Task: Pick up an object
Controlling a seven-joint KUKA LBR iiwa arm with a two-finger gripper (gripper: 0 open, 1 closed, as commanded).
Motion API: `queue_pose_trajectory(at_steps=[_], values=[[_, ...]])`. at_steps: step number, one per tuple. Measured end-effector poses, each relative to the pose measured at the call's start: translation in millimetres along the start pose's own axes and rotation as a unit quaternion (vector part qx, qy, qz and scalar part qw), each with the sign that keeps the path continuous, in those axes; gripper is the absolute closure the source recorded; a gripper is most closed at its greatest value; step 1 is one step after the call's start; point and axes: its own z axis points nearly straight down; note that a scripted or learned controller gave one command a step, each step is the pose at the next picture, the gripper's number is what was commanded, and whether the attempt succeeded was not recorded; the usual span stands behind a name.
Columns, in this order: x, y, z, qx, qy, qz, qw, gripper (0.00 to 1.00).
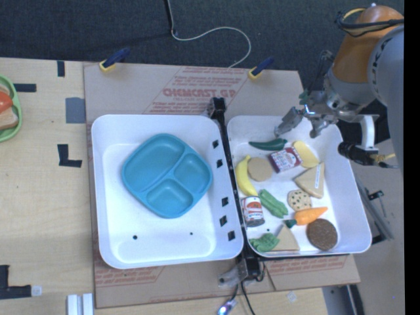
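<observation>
The claw (303, 121) is hanging open, holding nothing, over the far edge of the right bin (351, 195). In that bin, a green pepper (268, 144) is lying just under the claw. A banana (245, 176), a carrot (307, 216) and a can (252, 210) are lying nearer the front. A blue plate (167, 174) is sitting in the left bin (108, 195).

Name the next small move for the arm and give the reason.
Probably lower the gripper straight down toward the right bin. It hangs open above that bin's upper edge with nothing between its jaws, and the dark green pepper and the yellow piece lie just below it, so a short descent looks like the nearest chance at a grasp.
</observation>
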Motion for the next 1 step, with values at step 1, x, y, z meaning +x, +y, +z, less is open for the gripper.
queue_pose_trajectory(at_steps=[1], values=[[52.7, -13.1, 3.1, 0.001, 0.001, -0.002, 1.0000, 0.00]])
